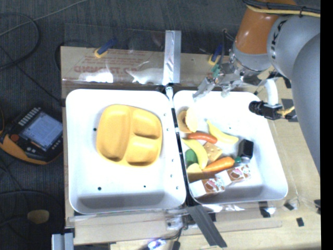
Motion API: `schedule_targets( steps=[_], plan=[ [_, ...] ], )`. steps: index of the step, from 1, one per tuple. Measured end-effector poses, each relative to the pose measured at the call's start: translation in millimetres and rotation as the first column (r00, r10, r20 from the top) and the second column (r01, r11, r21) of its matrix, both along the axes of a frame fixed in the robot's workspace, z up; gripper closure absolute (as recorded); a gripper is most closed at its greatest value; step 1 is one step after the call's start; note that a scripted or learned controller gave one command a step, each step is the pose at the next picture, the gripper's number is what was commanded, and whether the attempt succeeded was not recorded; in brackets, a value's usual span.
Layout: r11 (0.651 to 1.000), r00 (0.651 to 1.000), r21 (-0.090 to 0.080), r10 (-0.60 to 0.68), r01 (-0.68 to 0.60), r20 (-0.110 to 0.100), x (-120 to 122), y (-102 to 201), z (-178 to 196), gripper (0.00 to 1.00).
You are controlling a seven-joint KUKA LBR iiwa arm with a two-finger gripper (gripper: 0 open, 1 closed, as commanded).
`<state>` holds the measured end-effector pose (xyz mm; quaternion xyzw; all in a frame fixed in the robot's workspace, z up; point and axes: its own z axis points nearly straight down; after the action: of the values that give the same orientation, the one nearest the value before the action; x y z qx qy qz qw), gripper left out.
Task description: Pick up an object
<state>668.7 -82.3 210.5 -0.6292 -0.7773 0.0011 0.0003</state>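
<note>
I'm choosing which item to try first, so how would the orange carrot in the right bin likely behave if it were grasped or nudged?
The carrot looks like smooth, stiff toy plastic, so probably light and a bit slippery. Its round, tapered shape may roll or pivot when nudged. It lies on other pieces, near the black block, so it could shift.

1 camera is fixed above the bench point(73, 56) and looks down on it at a slant, facing the far edge, which lies at the top of the view. It stands far enough back to take in both white bins whole: the left bin point(78, 191) and the right bin point(270, 186) sit side by side across the middle of the frame, their near rims close to the bottom edge. Dark floor point(31, 14) borders the bench on the left and far sides. The arm point(291, 40) enters from the right, near the far corner of the right bin.
</note>
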Motion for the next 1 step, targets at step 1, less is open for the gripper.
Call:
schedule_targets(
  steps=[1],
  plan=[
    [1.000, 1.000, -0.001, 0.008, -0.008, 0.000, -0.2, 11.0, 1.3, 0.00]
  ],
)
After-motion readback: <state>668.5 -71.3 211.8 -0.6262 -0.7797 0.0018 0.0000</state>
